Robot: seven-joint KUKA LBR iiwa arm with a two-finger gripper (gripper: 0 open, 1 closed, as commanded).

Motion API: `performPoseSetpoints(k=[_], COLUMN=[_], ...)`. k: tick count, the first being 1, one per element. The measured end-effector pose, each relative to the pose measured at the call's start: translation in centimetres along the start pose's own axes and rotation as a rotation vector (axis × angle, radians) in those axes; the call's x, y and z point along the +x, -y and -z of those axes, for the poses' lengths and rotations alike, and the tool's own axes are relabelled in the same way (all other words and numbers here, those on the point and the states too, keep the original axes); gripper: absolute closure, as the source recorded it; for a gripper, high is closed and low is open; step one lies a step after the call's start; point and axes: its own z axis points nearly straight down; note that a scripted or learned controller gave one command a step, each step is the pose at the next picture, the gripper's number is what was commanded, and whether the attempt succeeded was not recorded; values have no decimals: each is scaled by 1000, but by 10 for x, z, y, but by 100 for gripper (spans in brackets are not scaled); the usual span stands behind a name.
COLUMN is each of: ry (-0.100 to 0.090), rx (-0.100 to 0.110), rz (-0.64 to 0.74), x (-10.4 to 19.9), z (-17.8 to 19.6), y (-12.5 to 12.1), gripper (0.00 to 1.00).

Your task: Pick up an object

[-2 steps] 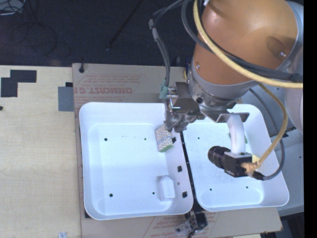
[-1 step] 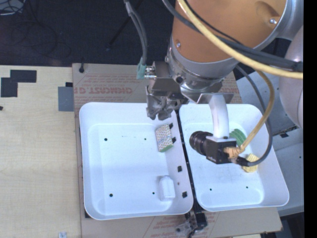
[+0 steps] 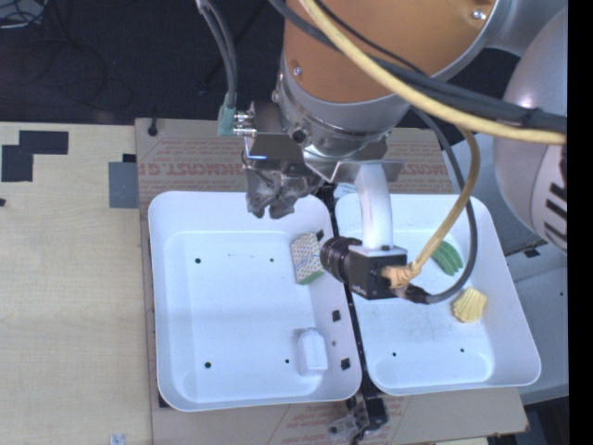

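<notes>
The gripper [image 3: 271,197] hangs over the far rim of the left bin [image 3: 185,248], and from here I can't tell whether it is parted or closed. It looks parked above the bin, ready to drop onto something. The closest candidate is a small checkered pad [image 3: 305,257], just nearer me than the gripper and toward the divider. A white block [image 3: 312,350] is farther off, and a green piece [image 3: 449,256] and a yellow piece [image 3: 470,306] lie well apart in the right bin [image 3: 500,360].
</notes>
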Motion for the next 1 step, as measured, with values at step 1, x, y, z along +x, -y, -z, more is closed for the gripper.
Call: performPoseSetpoints(k=[1], ry=[1], rx=[1], rz=[0], x=[4], z=[7], y=[0], gripper=[100])
